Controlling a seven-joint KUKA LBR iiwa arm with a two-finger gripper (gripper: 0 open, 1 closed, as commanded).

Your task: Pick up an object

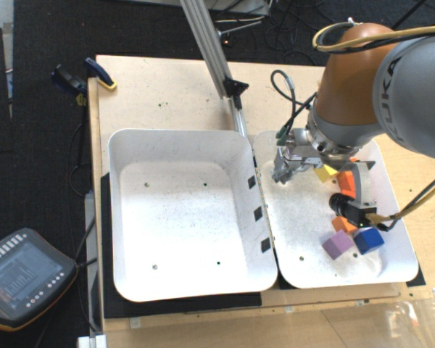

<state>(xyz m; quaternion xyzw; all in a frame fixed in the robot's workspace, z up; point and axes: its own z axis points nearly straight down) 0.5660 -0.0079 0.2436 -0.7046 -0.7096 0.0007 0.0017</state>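
Arm: grey KUKA arm with orange band (362,85) reaches in from 3 o'clock over the right shallow white bin (304,267).
Gripper: two-finger gripper (283,174) hangs low at the bin's 11 o'clock corner; grip state cannot be told, nothing seen between its tips.
Objects: purple cube (338,246), blue cube (369,240), small orange block (342,224), yellow block (325,172), orange upright piece (347,183) cluster toward 4 o'clock of the gripper.
Left bin: white tray (181,209) beside it at 9 o'clock.

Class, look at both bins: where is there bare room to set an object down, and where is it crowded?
The left bin offers the widest bare floor, wall to wall. In the right bin, a bare strip runs beside the shared wall. Its far right is crowded: purple block, blue block, orange and yellow pieces, under the gripper.
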